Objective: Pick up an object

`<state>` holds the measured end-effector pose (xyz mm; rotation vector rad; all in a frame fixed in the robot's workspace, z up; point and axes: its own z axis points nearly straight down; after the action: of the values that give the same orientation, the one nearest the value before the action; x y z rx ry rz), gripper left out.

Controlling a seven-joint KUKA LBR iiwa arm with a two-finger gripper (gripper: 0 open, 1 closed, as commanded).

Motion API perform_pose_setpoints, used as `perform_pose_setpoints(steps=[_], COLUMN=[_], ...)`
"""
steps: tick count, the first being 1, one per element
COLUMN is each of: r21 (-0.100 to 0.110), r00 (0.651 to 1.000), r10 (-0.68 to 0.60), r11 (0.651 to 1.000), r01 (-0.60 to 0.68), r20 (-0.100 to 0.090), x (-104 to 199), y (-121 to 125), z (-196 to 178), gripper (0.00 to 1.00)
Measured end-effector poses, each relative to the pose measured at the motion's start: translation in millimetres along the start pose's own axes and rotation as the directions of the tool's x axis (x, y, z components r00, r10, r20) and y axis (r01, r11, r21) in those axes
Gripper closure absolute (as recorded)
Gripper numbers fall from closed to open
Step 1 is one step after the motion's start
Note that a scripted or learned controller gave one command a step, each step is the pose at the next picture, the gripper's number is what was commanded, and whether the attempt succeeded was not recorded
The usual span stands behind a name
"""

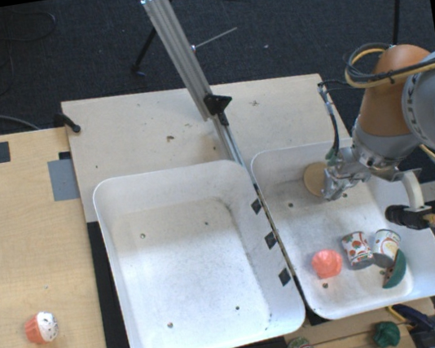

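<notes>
My gripper (334, 188) hangs low in the right bin (433, 277), near its far wall, right beside a tan round disc (314, 178). Its fingers point down at the bin floor by the disc's right edge. Nearer the front of this bin lie a pinkish-red ball (326, 263), a red and white can (357, 250), a second small can (386, 244) and a dark green curved piece (396, 270).
The left bin (119, 251) sits beside the right one, split from it by a ridge with black clips (270, 239). A slanted metal rail (186, 58) rises behind. On the bench lie a red and white toy (42, 327) and green items (385, 334) at the front.
</notes>
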<state>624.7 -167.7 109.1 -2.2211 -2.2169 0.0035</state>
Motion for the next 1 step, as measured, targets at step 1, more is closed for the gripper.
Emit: perform_pose_setpoints(steps=[1], r21=[-0.008], r00=[1.0], r10=[-0.002], r11=[1.0], r01=[0.002], r20=[0.002], x=[-1.8], y=[1.5], z=[-63.9], gripper=[1.0])
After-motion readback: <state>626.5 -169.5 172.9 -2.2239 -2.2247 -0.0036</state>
